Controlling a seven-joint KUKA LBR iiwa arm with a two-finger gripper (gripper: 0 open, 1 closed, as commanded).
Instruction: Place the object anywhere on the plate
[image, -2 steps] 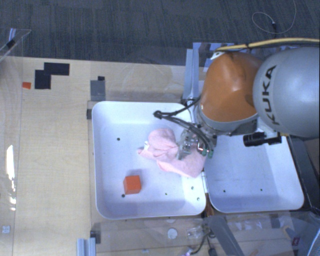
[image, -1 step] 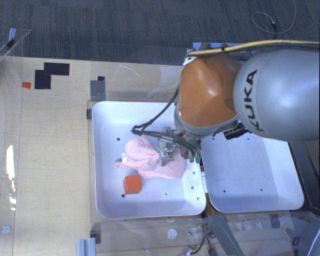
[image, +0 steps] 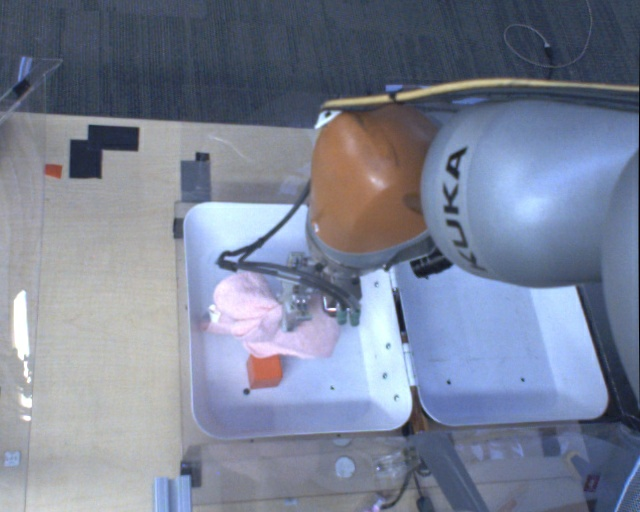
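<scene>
A small orange block (image: 265, 372) lies on the floor of the left bin (image: 215, 410), near its front. Just behind it, touching or nearly touching, is a pale pink, crumpled-looking thing (image: 245, 305) that spreads across the middle of the bin. My gripper (image: 297, 308) hangs straight down over the right part of the pink thing, under the arm's orange band (image: 365, 185). Its tip is at or very close to the pink surface. The orange block sits apart from the gripper, to its lower left.
The right bin (image: 510, 345) lies beside the left one, partly under the grey arm (image: 530, 180). A black cable (image: 260, 245) loops from the wrist over the left bin's back. Bare wooden bench (image: 100, 330) stretches to the left, with black and orange marks at its back corner.
</scene>
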